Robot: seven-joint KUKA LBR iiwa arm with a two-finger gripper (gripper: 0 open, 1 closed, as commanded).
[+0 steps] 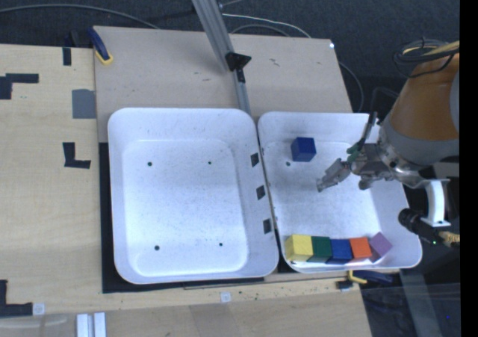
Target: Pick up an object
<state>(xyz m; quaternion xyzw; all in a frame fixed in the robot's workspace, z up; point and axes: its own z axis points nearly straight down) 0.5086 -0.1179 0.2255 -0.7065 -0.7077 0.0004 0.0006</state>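
A blue cube point(303, 149) lies alone in the back half of the right bin point(321, 122). Along that bin's front wall runs a row of blocks: yellow point(299, 246), green point(321, 247), blue point(341, 249), orange point(360, 248) and purple point(380, 243). My gripper point(342, 181) hangs over the middle right of the bin, a little right of and in front of the blue cube and apart from it. It is open, and nothing sits between its fingers. The arm's grey and orange wrist point(422, 115) covers the bin's right rim.
The left bin point(179, 122) adjoins the right one. A slanted metal pole point(213, 18) rises from behind the bins' shared edge. Cables trail over the dark floor at the back. A blue and yellow clamp point(99, 44) lies at the bench's back left corner.
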